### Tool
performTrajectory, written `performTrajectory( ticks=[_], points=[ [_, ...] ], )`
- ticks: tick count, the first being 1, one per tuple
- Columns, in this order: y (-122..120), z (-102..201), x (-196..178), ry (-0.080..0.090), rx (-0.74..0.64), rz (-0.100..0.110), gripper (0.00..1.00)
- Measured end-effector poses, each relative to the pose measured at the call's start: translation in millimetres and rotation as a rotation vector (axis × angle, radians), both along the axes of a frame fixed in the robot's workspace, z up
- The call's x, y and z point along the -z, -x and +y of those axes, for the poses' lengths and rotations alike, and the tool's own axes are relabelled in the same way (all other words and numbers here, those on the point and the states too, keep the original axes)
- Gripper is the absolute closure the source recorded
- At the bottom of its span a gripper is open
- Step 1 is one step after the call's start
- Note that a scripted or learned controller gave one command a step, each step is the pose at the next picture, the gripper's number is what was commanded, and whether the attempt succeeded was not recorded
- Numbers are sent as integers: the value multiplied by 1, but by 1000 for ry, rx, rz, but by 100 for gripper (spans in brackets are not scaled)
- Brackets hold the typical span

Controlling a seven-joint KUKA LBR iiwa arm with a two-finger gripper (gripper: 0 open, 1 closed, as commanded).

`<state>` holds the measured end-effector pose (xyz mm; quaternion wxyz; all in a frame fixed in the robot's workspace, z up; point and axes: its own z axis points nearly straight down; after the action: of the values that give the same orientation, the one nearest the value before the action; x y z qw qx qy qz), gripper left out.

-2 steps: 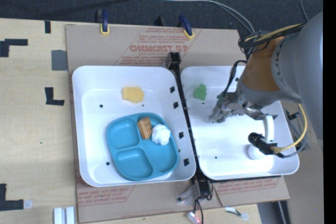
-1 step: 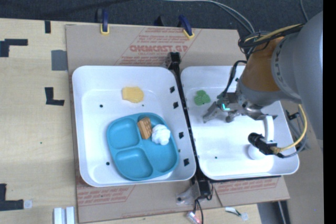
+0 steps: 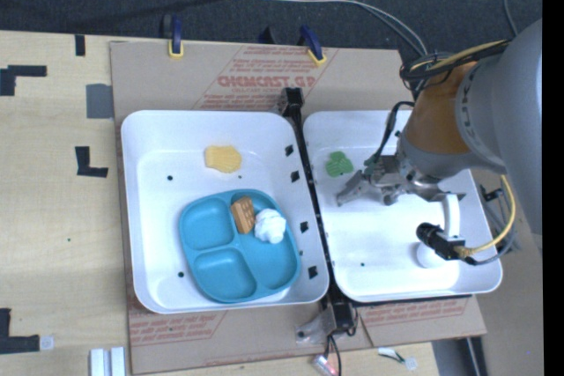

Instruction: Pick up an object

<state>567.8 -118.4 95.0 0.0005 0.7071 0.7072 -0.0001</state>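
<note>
Two shallow white bins side by side on a brown cardboard sheet [image 3: 256, 75] over the desk [image 3: 53, 216], divided by a black clamp rail [image 3: 308, 189]. In the left white bin [image 3: 141, 189]: a blue three-compartment plastic tray [image 3: 211, 264] toward the near side, with a small brown block [image 3: 243, 214] and a white crumpled lump [image 3: 270, 226] touching each other near the tray's far right corner; beyond the tray, on the bin floor, a flat yellow piece [image 3: 224, 158]. In the right white bin [image 3: 397, 277]: a small green crumpled object [image 3: 338, 164] near the far left corner, just right of the rail. Reaching in from the right, the grey arm with its orange band [image 3: 436, 114], wrist low over the right bin. Tool [image 3: 357, 189] just near and right of the green object, apart from it, metal fingers [image 3: 348, 193] spread open and pointing left, nothing between them. Near the right bin's near right corner, a white and black fitting [image 3: 436, 242] with a yellow cable looped beside it. Blue clamps [image 3: 310, 44] at the far edge of the cardboard.
</note>
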Motion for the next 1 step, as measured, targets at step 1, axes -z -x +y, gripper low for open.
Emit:
performTrajectory(
  ticks=[1],
  points=[
    [-95, -1, 11, -1, -2, 1, 0]
  ],
)
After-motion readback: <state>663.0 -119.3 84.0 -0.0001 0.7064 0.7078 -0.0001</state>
